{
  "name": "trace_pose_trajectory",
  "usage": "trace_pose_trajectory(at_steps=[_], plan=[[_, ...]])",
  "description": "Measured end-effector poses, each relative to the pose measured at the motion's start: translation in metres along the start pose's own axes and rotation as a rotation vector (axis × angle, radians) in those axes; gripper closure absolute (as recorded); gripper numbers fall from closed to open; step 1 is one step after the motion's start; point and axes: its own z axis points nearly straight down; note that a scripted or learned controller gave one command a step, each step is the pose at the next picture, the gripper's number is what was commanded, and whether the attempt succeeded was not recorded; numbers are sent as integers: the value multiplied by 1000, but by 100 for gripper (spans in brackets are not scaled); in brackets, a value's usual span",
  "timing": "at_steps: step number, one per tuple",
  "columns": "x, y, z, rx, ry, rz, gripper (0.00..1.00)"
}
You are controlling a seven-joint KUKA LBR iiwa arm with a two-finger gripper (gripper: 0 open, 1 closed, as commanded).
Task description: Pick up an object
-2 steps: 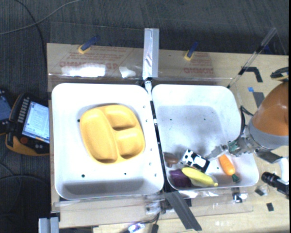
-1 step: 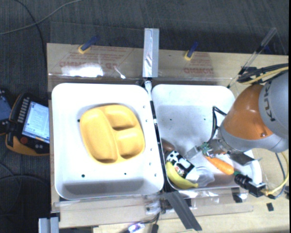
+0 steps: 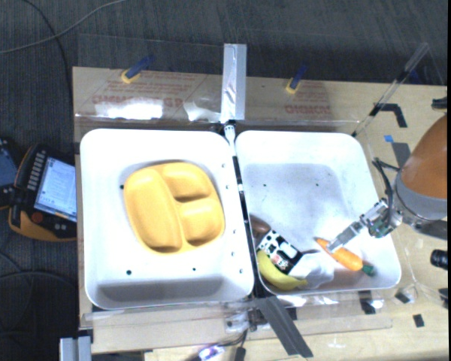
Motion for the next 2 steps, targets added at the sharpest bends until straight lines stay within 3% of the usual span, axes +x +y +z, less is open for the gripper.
trace_pose_trajectory(at_steps=[1,2], plan=[[6,8,54,-11,-3,244,0],[5,11,46,-15,-4,244,100]])
